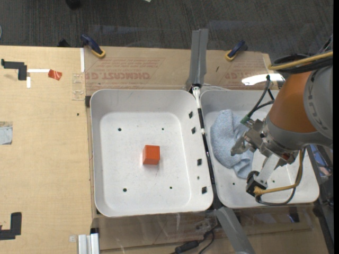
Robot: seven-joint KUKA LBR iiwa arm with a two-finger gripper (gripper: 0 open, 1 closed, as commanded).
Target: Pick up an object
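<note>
Two shallow white bins sit side by side on the bench, and what could be picked up is split between them. The left bin [106, 189] holds a small orange-red block [151, 154] lying flat near the middle of its floor, well apart from every wall, a spot that leaves room on all sides for an approach from above. The right bin [228, 194] holds a pale blue cloth [225, 136], bunched into a soft heap against the wall it shares with the left bin; it lies in loose folds rather than spread out, so it offers ridges to pinch but no firm edge. The arm [299, 107] reaches in from the right and hangs over the right bin, its orange band and grey wrist covering much of that bin's right half. The gripper [239, 147] points toward the cloth and sits at its right edge — just beside it or touching it, and the slant of the view does not settle which. Whether it is released or clenched, I cannot tell, since the wrist, the cables and the cloth's folds crowd that spot, and nothing shows the cloth caught in it. From how the arm is placed, the cloth looks like the target here rather than the block, which lies across the divider — and the pick does not look made yet.
</note>
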